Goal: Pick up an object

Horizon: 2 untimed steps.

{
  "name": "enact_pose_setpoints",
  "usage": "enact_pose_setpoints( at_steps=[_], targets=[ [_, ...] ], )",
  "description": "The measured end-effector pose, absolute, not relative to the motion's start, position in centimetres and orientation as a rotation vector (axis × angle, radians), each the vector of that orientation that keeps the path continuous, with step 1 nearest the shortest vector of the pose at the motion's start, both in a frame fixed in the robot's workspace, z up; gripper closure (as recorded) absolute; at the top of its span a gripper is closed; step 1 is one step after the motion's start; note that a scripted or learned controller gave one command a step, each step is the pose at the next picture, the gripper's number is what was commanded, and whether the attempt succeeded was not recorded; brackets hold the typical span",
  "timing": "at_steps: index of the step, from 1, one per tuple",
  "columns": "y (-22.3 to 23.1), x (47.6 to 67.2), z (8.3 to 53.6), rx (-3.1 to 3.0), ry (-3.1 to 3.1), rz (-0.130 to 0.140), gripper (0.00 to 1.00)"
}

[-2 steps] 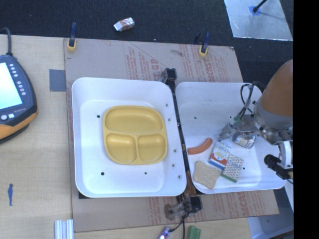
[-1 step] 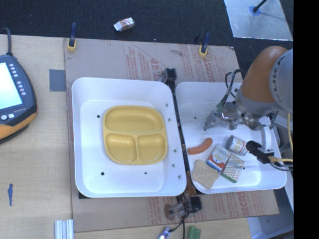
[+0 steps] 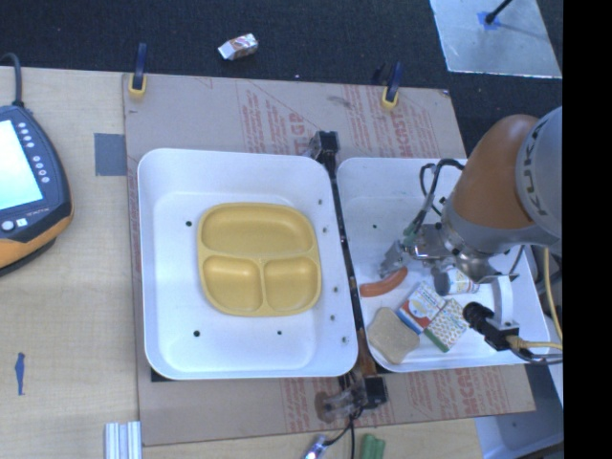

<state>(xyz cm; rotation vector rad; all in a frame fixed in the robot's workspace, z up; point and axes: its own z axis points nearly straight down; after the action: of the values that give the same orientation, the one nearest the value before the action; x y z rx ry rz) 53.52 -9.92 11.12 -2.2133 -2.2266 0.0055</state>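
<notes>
the robot's hand [image 3: 409,252] hangs low in the right white shallow bin [image 3: 373,185], grip state unclear, just above the small orange sausage-shaped toy [image 3: 382,282]; it should descend straight and close slowly.

Robot lab: teach pendant [image 3: 29,185], clamped cardboard [image 3: 287,113]

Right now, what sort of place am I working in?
Probably a robotics lab bench: two white bins clamped on cardboard, a teach pendant at the left, and the arm over small test items.
</notes>
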Motion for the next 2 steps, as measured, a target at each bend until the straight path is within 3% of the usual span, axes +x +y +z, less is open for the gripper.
enact_pose_setpoints(
  at_steps=[1, 2],
  targets=[
    [-9.7, 55.4, 9.1, -2.213, -2.229, 0.006, 0.00],
    [-11.4, 61.5, 10.5, -2.216, -2.224, 0.001, 0.00]
  ],
)
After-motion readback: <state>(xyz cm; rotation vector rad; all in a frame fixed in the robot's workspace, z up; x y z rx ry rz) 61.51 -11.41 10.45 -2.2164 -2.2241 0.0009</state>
